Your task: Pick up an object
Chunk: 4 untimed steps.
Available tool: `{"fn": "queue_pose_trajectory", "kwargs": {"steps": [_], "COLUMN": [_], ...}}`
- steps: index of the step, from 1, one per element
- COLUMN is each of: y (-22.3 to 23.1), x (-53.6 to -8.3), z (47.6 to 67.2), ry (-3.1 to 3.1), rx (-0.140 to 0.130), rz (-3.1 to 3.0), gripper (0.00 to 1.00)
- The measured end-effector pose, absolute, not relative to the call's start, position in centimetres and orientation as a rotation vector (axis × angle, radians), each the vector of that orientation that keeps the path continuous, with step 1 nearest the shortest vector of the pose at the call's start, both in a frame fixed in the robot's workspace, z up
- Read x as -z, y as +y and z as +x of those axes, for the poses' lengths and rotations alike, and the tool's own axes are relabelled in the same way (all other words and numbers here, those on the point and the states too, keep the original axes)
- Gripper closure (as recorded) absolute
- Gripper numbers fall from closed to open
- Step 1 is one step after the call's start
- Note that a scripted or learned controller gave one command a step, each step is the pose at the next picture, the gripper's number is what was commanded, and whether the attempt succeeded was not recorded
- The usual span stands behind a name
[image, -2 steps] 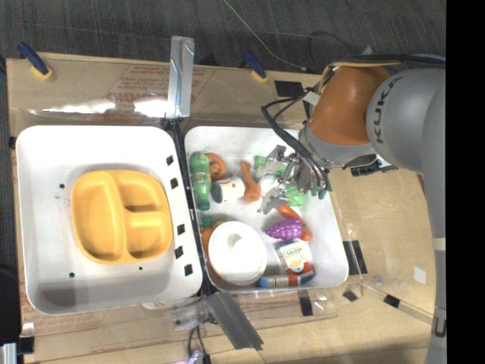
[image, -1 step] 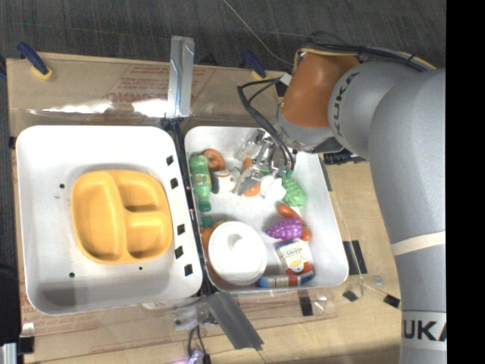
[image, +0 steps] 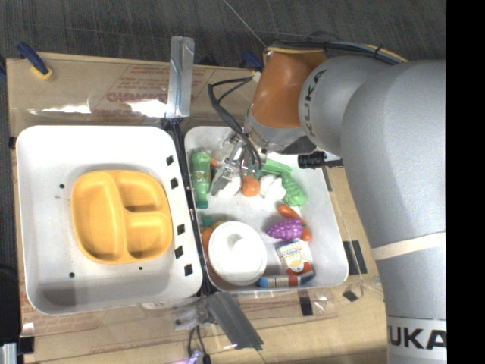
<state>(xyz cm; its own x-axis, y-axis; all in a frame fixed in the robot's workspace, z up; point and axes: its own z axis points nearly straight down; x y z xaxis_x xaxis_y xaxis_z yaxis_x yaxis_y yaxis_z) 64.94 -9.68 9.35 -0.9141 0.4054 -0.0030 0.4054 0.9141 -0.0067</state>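
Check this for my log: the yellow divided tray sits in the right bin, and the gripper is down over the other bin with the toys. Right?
Not quite. The camera view shows the yellow divided tray in the left bin. The gripper is over the right bin, among the toys.

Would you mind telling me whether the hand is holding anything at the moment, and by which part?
It cannot be told. The hand is low in the right bin, among the green bottle and orange piece, but no object shows clearly within it.
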Motion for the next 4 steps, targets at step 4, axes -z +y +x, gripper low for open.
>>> {"fn": "queue_pose_trajectory", "kwargs": {"steps": [4], "y": [-18.9], "x": [-9.3], "z": [61.3], "ry": [2.927], "rx": [0.002], "rz": [1.143], "gripper": [0.0]}}
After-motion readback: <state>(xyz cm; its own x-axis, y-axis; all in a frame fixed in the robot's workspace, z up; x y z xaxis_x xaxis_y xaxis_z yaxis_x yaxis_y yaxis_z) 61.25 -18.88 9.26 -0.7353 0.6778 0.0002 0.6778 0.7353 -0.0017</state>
